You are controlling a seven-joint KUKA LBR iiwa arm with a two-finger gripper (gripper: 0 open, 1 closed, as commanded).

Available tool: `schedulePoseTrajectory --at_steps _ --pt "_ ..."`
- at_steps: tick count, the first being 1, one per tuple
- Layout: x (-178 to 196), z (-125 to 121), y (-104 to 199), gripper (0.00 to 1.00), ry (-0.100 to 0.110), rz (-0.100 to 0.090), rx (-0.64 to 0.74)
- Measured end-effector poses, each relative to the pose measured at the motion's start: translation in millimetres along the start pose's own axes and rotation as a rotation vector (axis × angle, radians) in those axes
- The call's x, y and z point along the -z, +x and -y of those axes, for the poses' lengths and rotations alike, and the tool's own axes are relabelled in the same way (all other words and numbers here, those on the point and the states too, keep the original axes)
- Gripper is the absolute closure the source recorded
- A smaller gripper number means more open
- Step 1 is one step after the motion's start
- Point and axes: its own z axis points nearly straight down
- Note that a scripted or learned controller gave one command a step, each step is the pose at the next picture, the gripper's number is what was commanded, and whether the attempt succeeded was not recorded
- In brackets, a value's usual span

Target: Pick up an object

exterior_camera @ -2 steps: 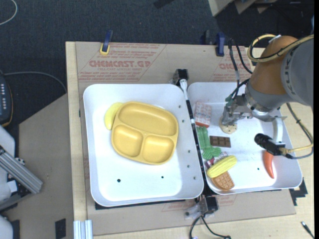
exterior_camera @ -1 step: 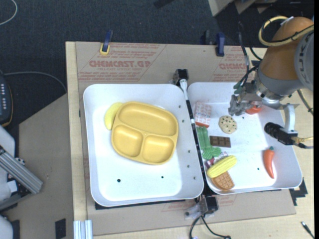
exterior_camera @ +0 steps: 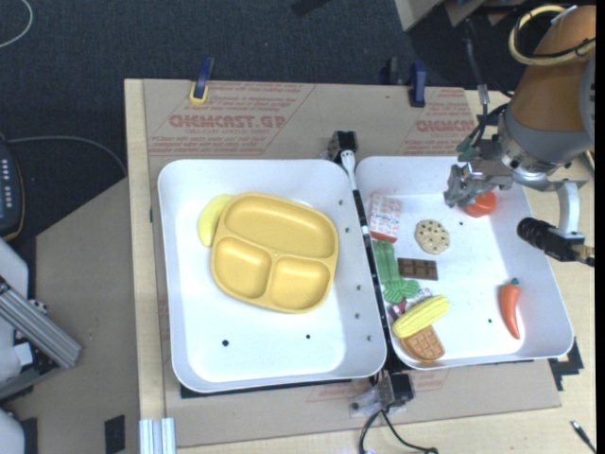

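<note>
While the jaws [exterior_camera: 470, 189] hang low in the right bin [exterior_camera: 548, 334], whether they grip cannot be told; a red object [exterior_camera: 482, 205] lies just beside them.

- Dark grey carpet [exterior_camera: 189, 17] covers the floor around the surface [exterior_camera: 284, 112].
- The surface is tan board with red lettering.
- A blue clamp [exterior_camera: 417, 81] and a yellow-tipped clamp [exterior_camera: 200, 83] grip its far edge.
- A thin cable [exterior_camera: 19, 17] loops on the carpet.
</note>
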Motion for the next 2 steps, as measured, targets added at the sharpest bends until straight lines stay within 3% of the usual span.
schedulePoseTrajectory --at_steps 1,2 --pt "19 -1 0 1.0 0.002 0.0 0.0" --pt "25 27 50 1.0 0.01 -0.004 0.003"
